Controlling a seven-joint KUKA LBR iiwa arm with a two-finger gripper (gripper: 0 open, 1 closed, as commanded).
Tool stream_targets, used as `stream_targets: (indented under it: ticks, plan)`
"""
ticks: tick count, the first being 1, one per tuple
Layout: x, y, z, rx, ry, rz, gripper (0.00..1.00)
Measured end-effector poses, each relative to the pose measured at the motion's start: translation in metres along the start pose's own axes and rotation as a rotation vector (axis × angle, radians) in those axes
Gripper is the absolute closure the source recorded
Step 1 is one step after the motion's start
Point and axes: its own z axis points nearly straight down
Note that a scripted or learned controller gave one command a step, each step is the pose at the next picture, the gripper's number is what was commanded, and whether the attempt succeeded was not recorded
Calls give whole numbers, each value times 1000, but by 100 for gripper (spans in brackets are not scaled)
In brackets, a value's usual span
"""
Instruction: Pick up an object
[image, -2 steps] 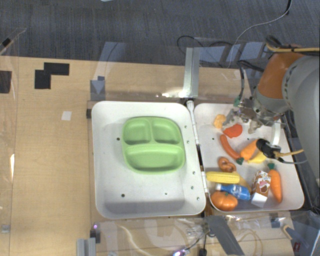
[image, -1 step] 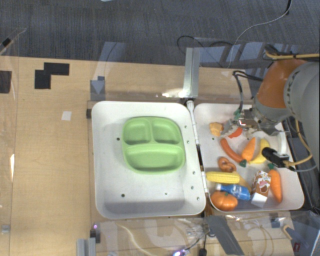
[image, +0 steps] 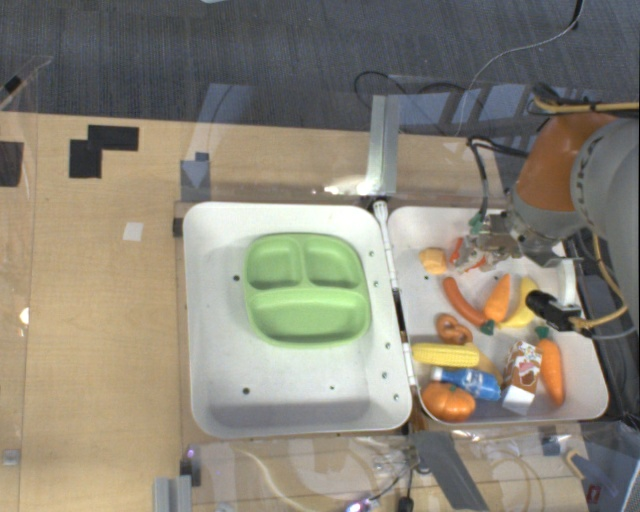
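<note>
arm (image: 590, 175): cut off at right edge | yellow item (image: 521, 305): partly hidden behind orange carrot (image: 498, 297)

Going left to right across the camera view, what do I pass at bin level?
Left bin → green tray → right bin → yellow piece → sausage → orange carrot → banana → lower carrot.

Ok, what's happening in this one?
A robot arm reaches in from the right, its gripper low over the top of the right bin, which holds toy food: a sausage, carrots, corn. I can't see anything between its fingers. The left bin holds a green divided plate.
</note>
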Motion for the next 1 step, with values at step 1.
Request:
stream_targets:
  ticks: [1]
  plan:
    - [50,10,-111,7,-1,-79,100]
